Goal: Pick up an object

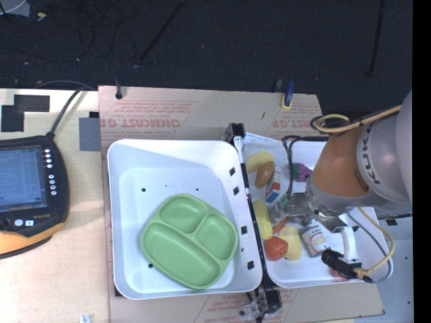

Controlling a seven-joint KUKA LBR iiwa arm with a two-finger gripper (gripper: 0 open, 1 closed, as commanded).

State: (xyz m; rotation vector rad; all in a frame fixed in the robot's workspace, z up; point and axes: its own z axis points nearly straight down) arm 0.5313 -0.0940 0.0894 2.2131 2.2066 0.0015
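Inside right bin (350,274): small objs clustered at its left side — corn cob (263,219), red tomato (275,248), yellow piece (291,242), small can (314,238). Gripper (296,210) low over them; open/shut can't tell. Left bin (135,173) w/ green divided plate (189,239).

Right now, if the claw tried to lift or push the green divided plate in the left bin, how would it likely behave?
The green divided plate looks moulded and rigid, so it probably would not flop. It lies flat and wide on the left bin floor, so a push would likely slide it rather than tip it. Its low, smooth rim may give two fingers little to pinch.
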